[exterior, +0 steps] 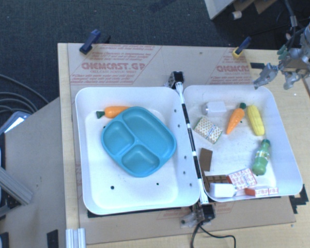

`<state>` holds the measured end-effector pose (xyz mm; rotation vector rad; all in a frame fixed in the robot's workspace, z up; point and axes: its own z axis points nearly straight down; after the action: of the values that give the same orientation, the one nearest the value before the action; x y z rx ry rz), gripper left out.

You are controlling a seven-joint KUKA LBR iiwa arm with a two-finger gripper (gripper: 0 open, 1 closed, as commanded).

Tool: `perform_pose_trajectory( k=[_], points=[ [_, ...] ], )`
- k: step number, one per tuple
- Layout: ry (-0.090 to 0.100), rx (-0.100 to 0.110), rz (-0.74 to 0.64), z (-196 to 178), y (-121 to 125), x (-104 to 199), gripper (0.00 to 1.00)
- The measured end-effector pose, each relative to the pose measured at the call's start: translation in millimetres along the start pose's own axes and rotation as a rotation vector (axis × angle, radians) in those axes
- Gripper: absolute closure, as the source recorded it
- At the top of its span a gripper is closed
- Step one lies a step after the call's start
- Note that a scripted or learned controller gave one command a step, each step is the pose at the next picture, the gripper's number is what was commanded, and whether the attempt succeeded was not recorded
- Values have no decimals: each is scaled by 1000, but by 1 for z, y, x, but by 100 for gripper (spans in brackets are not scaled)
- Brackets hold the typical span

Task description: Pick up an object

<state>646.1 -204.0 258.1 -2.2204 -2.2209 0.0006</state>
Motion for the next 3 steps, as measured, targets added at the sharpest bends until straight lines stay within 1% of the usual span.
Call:
perform_pose_trajectory(
  k=[1,2,3],
  points=[
    [5,4,-2,147,18,-17,0],
    [-2,-3,1,167,-4,58,0],
    [0,2,1,173,-17,57,0]
  ],
)
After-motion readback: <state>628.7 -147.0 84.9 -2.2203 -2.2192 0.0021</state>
